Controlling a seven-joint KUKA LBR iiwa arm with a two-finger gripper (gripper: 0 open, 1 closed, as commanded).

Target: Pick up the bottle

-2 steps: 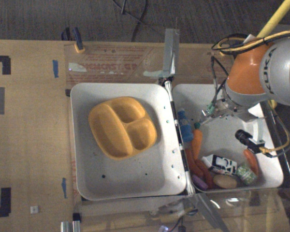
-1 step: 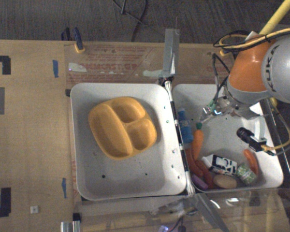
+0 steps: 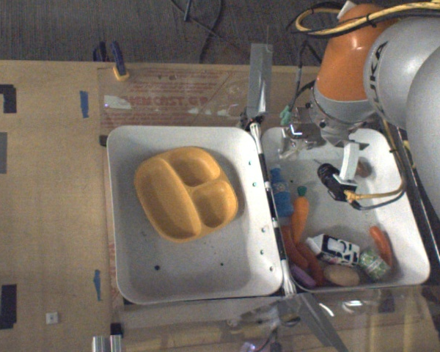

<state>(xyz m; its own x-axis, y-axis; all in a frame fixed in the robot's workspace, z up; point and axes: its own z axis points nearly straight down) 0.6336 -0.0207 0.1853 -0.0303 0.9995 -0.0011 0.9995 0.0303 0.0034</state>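
Gripper: the gripper hangs over the upper part of the right bin, under the orange band of the arm. I cannot tell its state; the view from above hides it.

Bottle: the blue bottle lies below the gripper and a little to its left, pressed along the left wall of the right bin. I judge that this is the bottle, but its shape is small and not fully clear.

Neighbours: a carrot lies just beside the bottle, on the side away from the wall. Further below the gripper there are a black and white carton, a second carrot and several small items crowded at the lower wall.

Left bin: the yellow divided plate sits in the left bin, well apart from the gripper, on its left.

Risk 1: the bottle touches the wall, so one side of the gripper may hit the rim between the bins and never go around it.

Risk 2: the carrot is so near that a grasp may take it instead, or take both.

Risk 3: the bottle lies flat and looks round, so it may roll or slip out.

Risk 4: the cable hanging below the wrist may drag over the items.
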